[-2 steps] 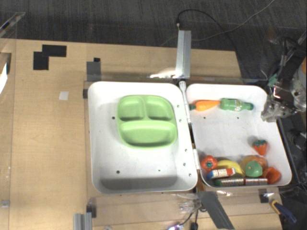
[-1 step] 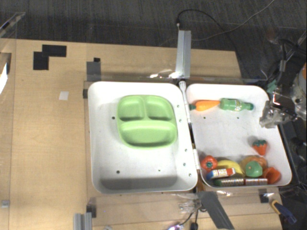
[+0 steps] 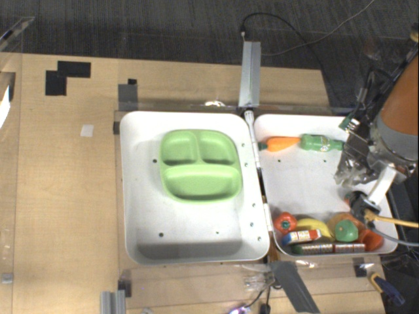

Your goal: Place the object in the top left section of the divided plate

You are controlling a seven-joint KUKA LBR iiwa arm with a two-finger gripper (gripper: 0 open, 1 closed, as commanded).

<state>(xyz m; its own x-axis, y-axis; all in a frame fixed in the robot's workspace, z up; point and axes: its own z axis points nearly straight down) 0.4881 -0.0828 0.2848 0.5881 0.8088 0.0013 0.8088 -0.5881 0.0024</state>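
A green divided plate (image 3: 198, 164) lies in the left bin (image 3: 141, 195), with two small sections at the back and one wide section at the front. All three sections hold nothing. My gripper (image 3: 352, 170) hangs low over the right side of the right bin (image 3: 298, 182), above bare white floor. It is far right of the plate. An orange carrot (image 3: 283, 144) and a green bottle-shaped toy (image 3: 321, 143) lie along that bin's back wall, to the left of and behind the gripper.
Along the right bin's front wall lie a red tomato (image 3: 285, 223), a yellow banana (image 3: 313, 227), a green apple (image 3: 346, 229), a red-and-white tube (image 3: 304, 237) and an orange piece (image 3: 372, 241). A grey post (image 3: 250, 77) stands behind the gap between the bins.
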